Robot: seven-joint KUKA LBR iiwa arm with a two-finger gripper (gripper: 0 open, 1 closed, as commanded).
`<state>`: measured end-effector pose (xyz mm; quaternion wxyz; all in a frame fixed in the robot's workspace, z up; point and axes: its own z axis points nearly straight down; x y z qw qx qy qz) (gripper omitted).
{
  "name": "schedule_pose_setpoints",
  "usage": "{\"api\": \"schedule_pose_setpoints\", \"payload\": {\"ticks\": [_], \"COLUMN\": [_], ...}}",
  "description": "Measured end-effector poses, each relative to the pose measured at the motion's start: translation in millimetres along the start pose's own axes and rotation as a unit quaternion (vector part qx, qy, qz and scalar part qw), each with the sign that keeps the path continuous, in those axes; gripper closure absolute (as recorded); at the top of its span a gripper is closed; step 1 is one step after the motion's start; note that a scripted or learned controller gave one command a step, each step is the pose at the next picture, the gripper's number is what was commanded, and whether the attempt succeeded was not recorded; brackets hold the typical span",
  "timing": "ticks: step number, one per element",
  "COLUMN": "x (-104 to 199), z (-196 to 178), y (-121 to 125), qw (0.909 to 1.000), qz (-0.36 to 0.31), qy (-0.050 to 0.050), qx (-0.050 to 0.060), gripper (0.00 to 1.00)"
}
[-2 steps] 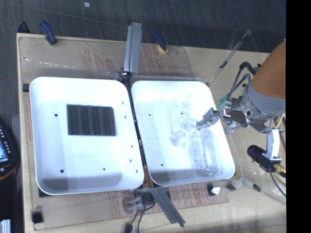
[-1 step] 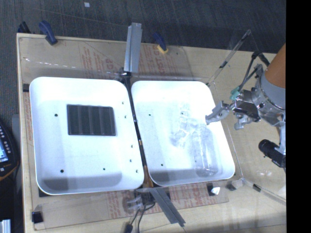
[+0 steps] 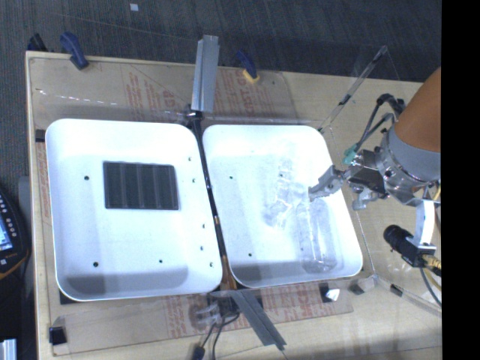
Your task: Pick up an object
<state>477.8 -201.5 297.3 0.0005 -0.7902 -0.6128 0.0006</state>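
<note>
Clear bottle (image 3: 316,238), seemingly lying in right bin (image 3: 232,201), gripper (image 3: 319,187) at its 12 o'clock, jaws' state unclear, dark tray (image 3: 141,185) in left bin (image 3: 67,201).

A wooden bench (image 3: 45,81) bears two white bins (image 3: 127,208) side by side.

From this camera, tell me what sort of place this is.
Likely a robotics lab grasping bench: two white bins side by side, clamps pinning the board, and an arm's gripper reaching over the right bin.
</note>
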Motion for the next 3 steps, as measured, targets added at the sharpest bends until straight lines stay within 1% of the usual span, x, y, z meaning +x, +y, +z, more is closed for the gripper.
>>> {"api": "schedule_pose_setpoints", "payload": {"ticks": [1,2,3], "x": [1,-2,-7], "z": [-24,-35,0], "y": [7,1,2], "qw": [0.9993,0.984,0.9925], "qz": [-0.038,-0.178,-0.123], "qy": [0.0,-0.001,0.0], "qx": [0.0,-0.002,0.0], "gripper": [0.0,0.0,0.0]}}
